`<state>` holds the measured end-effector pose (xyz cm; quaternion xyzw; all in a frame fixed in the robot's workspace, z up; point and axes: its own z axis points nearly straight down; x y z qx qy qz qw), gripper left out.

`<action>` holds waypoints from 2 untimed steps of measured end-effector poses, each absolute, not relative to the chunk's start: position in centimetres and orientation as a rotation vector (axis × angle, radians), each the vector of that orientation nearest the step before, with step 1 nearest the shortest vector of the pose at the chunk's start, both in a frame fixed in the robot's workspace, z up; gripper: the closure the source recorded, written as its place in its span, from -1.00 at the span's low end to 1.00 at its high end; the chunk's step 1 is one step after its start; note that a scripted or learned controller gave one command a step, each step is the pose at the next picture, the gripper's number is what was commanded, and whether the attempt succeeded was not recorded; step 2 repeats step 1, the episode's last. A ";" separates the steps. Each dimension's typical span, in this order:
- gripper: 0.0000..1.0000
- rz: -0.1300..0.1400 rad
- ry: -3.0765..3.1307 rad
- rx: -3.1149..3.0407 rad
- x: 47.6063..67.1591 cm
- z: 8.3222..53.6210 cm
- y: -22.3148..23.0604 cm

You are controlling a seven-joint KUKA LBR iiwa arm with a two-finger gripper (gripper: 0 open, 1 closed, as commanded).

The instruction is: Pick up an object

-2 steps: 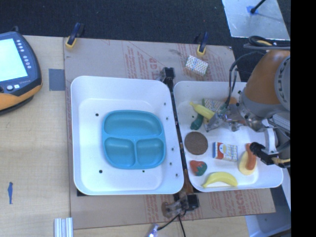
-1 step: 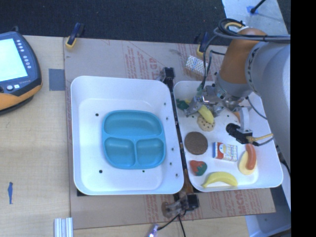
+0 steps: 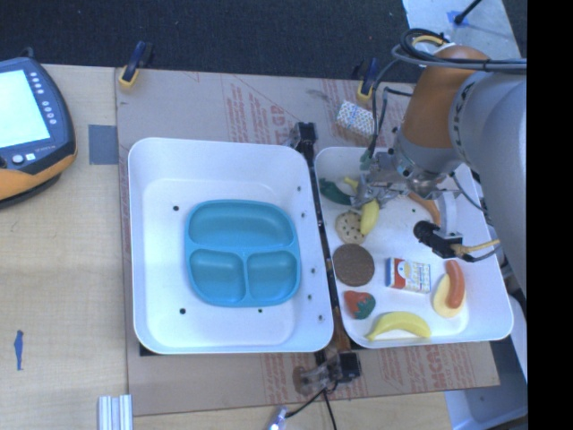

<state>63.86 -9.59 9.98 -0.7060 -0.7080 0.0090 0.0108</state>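
Reaching in from the right, the grey arm [image 3: 483, 124] with its orange band hung over the far part of the right bin [image 3: 483, 330], and the gripper [image 3: 374, 191] sat low above the toys near the bin's upper left corner. Whether its jaws were wide or narrow could not be told, since the wrist hid them from above. Just beneath the gripper lay a small yellow banana [image 3: 368, 217], tilted, with a green toy [image 3: 335, 192] close by on its left and a pale round cracker [image 3: 349, 227] touching its lower end; nothing could be made out as clamped. Nearer the front of the same bin lay a brown round cookie [image 3: 354, 263], a strawberry [image 3: 360, 305], a larger banana [image 3: 399, 326], a small white carton [image 3: 409, 275] and a hot dog [image 3: 450, 289], all apart from the gripper. An orange carrot [image 3: 428, 208] lay beside the arm's cabling. In the left bin [image 3: 152, 240] sat a blue divided plate [image 3: 243, 251]. A tablet-like pendant [image 3: 27, 128] rested on the bench at far left.
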 end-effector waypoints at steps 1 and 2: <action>1.00 0.001 -2.224 -2.214 61.8 19.2 -1.0; 1.00 0.001 -2.224 -2.214 61.8 19.2 -1.0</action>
